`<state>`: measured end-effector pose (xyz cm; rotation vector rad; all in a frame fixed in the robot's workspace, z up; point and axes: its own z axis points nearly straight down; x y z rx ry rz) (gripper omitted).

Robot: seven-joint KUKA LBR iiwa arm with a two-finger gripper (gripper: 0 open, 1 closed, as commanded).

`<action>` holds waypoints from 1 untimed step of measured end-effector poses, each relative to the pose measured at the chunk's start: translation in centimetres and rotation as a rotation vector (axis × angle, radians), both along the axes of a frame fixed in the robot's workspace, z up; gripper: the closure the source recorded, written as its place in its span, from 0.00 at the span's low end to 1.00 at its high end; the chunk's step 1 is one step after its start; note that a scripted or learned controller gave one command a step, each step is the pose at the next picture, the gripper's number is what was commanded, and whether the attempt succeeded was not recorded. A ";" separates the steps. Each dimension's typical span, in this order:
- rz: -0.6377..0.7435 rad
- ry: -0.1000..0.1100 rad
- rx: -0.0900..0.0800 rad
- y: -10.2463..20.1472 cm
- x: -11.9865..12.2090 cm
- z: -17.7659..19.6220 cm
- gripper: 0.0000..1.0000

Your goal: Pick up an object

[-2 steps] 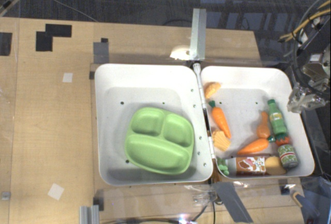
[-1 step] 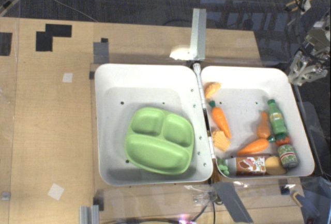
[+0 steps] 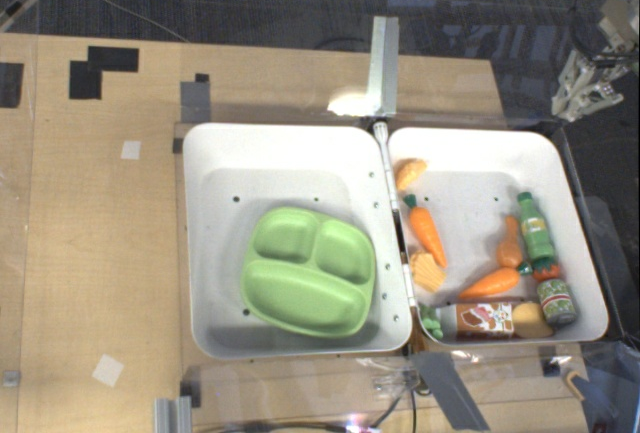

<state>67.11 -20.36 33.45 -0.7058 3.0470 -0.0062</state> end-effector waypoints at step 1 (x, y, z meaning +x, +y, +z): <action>0.943 0.002 -0.011 -0.1 -0.1 -0.8 1.00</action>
